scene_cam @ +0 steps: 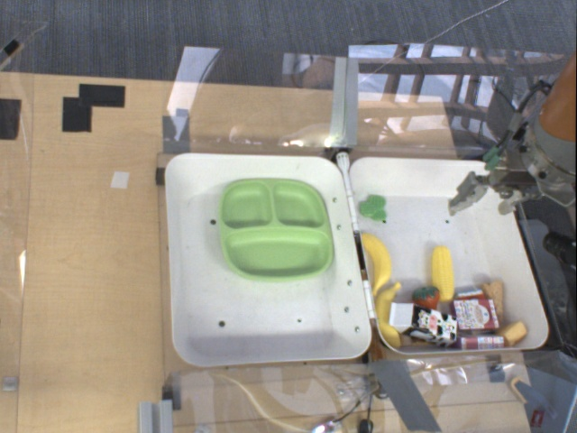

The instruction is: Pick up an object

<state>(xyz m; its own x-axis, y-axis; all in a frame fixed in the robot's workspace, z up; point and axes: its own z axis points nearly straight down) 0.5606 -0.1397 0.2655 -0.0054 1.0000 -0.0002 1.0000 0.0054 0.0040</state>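
Hovering over right bin [532,269] far edge, end effector [484,193] grips nothing, fingers spread for descent. Candidates lie nearer camera within that bin: corn cob [442,273], banana [382,282], cluttered toys in corner.

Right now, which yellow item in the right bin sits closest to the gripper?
The corn cob, standing alone mid-bin, below the gripper. The bananas lie farther left, along the bin's left wall.
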